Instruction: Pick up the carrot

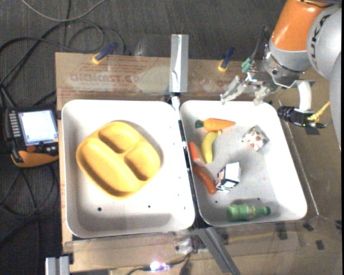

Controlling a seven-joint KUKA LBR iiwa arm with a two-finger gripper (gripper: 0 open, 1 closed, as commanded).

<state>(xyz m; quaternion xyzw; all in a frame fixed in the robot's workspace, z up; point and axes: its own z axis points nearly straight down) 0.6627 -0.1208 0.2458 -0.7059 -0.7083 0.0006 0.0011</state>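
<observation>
The carrot (216, 123), orange with a green stem end, lies near the back wall of the right bin (286, 153). My gripper (241, 94) hovers above the bin's back rim, up and to the right of the carrot, with its fingers spread and nothing between them.
Beside the carrot lie a yellow banana (208, 146), two red-orange sausages (200, 168), two small white cartons (255, 138) and a green bottle (247, 211). A yellow divided plate (118, 157) rests in the left bin (74, 211). A handheld screen (34, 128) sits far left.
</observation>
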